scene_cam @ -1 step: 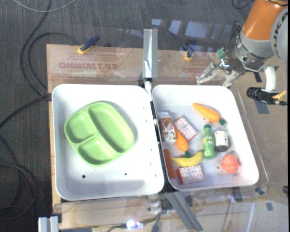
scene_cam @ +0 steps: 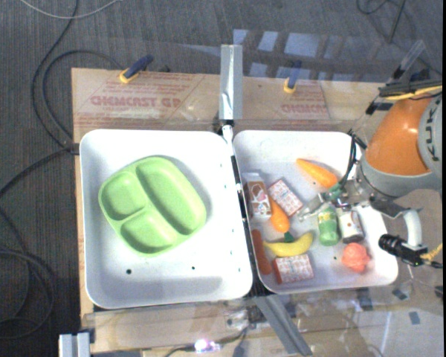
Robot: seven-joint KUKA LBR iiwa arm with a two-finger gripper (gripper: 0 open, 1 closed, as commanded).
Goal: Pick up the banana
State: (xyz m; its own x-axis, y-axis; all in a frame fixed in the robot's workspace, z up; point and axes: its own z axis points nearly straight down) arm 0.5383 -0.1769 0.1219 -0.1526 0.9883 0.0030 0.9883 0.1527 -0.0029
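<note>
In the right bin (scene_cam: 241,192), lower middle of the frame, we see the banana (scene_cam: 291,245) lying free.

In the camera view, we find the gripper (scene_cam: 328,199) above and right of the banana, beside a green bottle (scene_cam: 328,227); we cannot tell whether its fingers are spread or pressed together. Near the banana lie an orange carrot (scene_cam: 317,172), small boxes (scene_cam: 285,195), and a red fruit (scene_cam: 355,256). The left bin (scene_cam: 104,274) holds a green divided plate (scene_cam: 154,204).
</note>
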